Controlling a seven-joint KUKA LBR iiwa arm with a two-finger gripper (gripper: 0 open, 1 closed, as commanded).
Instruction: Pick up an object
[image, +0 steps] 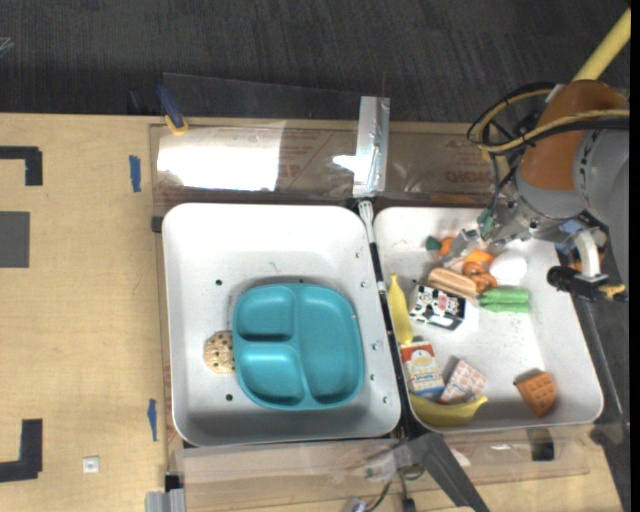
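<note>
The right bin (565, 350) holds a heap of small toys: a brown sausage (455, 281), a green piece (505, 298), a white lump (508, 268), an orange piece (479, 260) and a black-and-white box (438, 306). Nearer the front lie a yellow banana (399, 308), two small cartons (423, 366) and an orange waffle-like block (535, 390). My gripper (492, 227) hangs low over the bin's back right part, just above the orange piece and the toys at the heap's far end. Nothing can be made out between its tips.
In the left bin (190, 260) lies a teal divided plate (298, 343), with a cookie (218, 352) against its left side. A clear plastic sheet and a metal bracket (372, 145) stand behind the bins. The arm's body and cables fill the upper right.
</note>
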